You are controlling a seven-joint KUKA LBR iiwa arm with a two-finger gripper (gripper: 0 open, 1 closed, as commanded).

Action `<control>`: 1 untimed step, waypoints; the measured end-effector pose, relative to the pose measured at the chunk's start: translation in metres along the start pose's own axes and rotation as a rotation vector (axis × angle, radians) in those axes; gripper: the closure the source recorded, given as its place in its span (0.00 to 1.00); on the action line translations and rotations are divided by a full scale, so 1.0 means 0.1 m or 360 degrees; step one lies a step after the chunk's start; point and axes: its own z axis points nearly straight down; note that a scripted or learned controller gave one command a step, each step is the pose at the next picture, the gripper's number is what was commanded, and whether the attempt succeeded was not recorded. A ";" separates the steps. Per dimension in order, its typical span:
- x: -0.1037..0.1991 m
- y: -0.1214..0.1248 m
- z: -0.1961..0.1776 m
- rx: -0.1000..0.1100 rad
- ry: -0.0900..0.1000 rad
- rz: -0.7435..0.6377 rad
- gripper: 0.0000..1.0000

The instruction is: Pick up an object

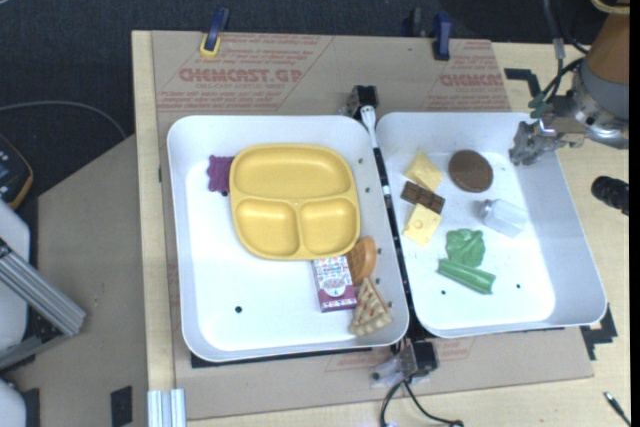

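Camera view, from above and at a slant, shows the gripper (524, 147) hanging over the far right part of the right bin (560, 215), at the end of the grey arm (605, 65) that comes in from the right. Its small dark tip is blurred, so whether it is spread or pressed together cannot be told; nothing visible sits in it.

The task names no particular object, so the nearest one is the fair candidate. That appears to be the brown round piece (470, 171), which lies just left of the gripper and slightly nearer the camera, apart from it, flat on the bin floor. Being round, it offers no long axis to line up with.

A second candidate is the pale clear block (499, 215), which lies below-left of the gripper, a little farther off than the brown piece. Its long axis seems to run diagonally, from upper left to lower right.

Farther left of the gripper are 2 yellow wedges (424, 171) with a dark brown bar (422, 197) between them, the 3 touching. The green toy (467, 260) lies well below-left, its long lower edge also running diagonally.

With only 1 arm, the coming move turns on a short shift leftward and down toward the brown round piece. The left bin (200, 295) and its yellow tray (295, 200) lie well apart to the left.
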 end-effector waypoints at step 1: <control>0.00 0.01 -0.26 0.0003 0.0001 -0.0002 1.00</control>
